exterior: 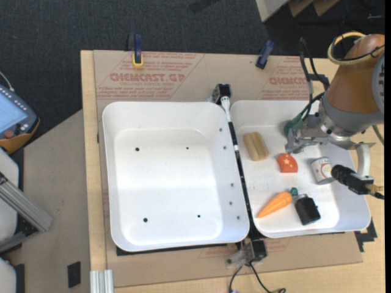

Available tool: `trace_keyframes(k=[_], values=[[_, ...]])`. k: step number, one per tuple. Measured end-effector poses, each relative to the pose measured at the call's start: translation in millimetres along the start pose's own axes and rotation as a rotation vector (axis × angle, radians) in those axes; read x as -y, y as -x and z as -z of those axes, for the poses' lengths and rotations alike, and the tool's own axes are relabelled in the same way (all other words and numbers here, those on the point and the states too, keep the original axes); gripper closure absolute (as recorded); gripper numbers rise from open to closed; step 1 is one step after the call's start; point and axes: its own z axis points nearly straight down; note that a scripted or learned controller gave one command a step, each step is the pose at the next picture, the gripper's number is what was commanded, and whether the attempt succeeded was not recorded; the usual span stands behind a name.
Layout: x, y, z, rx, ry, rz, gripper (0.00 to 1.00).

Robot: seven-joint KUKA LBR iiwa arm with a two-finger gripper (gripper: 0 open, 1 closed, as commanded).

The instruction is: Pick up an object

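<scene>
We see the gripper (294, 144) low in the right bin (269, 112) just above the strawberry (288, 163) — bread (256, 146), carrot (274, 204) nearby.

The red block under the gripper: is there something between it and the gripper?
Nothing visible stands between them. The gripper hangs just above the red block in the right bin; the tan bread piece lies to one side, apart.
</scene>
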Motion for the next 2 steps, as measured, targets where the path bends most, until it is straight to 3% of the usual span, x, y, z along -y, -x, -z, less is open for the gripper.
trace_keyframes(k=[1, 2], values=[[86.0, -107.4, 36.5, -0.008, -0.012, 0.006, 1.00], [82.2, -100.9, 44.9, -0.003, -0.007, -0.003, 1.00]])
